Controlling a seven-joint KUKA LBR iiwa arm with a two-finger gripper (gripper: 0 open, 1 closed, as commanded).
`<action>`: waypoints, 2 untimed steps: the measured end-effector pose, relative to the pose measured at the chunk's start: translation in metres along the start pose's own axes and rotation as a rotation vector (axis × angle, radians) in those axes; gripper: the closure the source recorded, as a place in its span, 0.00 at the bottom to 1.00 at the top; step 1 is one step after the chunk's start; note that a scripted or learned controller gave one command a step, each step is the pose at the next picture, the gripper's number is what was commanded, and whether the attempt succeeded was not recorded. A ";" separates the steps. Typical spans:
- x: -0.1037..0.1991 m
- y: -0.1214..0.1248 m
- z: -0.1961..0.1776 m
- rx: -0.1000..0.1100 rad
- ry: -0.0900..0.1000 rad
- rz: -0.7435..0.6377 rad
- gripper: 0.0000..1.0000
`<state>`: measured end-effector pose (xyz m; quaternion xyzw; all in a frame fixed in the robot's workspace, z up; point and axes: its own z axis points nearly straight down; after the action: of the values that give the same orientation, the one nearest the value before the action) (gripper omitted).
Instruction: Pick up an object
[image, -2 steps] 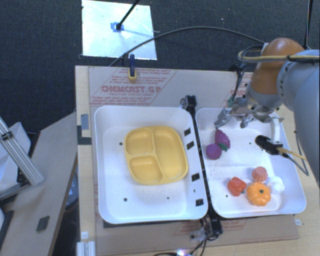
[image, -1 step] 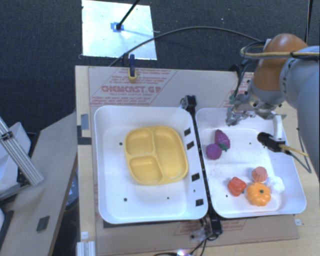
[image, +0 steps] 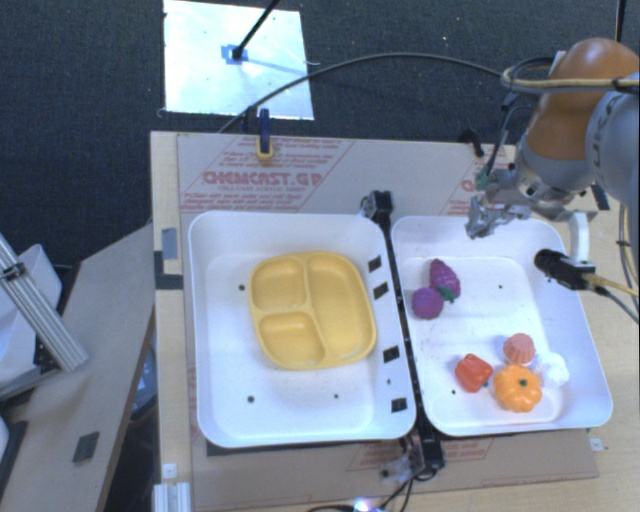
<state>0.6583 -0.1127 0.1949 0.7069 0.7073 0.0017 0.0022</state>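
My gripper (image: 483, 222) hangs over the far edge of the right bin (image: 560, 415), with nothing seen between its fingers. Below it and a little to the left lie a purple eggplant-like toy (image: 445, 278) and a small purple ball (image: 427, 303). Toward the near right corner sit a red pepper toy (image: 474, 372), a pink round toy (image: 519, 349), an orange pumpkin toy (image: 518, 389) and a small white piece (image: 553, 369). All of these rest on the bin floor, apart from the gripper.
The left bin (image: 215, 400) holds a yellow divided plate (image: 310, 308). A black divider strip (image: 395, 320) runs between the two bins. A grey slanted rack (image: 35, 310) stands off the bench at the left.
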 end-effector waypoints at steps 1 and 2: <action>0.000 0.002 -0.052 -0.001 0.000 -0.004 1.00; 0.051 -0.017 -0.049 0.005 0.002 -0.008 1.00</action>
<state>0.6407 -0.0621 0.2442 0.7042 0.7100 0.0006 -0.0002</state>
